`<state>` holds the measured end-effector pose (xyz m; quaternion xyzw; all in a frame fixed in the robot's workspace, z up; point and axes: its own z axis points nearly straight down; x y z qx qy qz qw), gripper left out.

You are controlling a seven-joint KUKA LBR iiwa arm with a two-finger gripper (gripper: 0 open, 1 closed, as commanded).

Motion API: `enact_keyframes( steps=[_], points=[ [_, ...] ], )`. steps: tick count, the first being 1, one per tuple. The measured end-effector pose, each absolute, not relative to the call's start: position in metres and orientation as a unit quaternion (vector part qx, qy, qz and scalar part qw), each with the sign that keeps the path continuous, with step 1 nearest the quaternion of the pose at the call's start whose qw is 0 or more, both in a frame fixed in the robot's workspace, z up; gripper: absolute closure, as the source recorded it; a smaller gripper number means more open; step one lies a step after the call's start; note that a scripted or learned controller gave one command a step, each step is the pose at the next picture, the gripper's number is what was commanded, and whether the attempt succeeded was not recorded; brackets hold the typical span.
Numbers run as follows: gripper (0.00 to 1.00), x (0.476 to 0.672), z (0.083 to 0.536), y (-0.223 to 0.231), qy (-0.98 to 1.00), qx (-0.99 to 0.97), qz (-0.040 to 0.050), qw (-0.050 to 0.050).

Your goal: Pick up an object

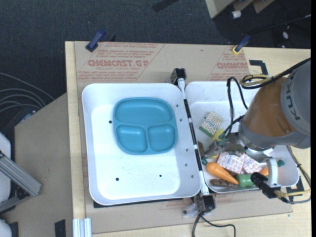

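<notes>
Below, we see blue tray (144, 125) in left bin (94, 147); carrot (221, 172), packets (232, 160) in right bin (207, 90); hand (228, 141) state unclear.

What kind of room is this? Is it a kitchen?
Probably not a kitchen; more likely a robot lab. A grey arm reaches over two white bins on a clamped board, with loose cables on dark carpet.

We see even, bright overhead light on the bench (148, 58); the white bins (98, 132) glare slightly, shadows stay soft, and focus is mildly soft throughout.
</notes>
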<state>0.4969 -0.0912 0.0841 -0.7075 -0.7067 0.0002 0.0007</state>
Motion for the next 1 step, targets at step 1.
enact_keyframes(
  steps=[1],
  points=[
    [1.00, 0.4973, 0.0940, -0.0910, -0.707, -0.708, -0.0004, 0.000]
  ],
)
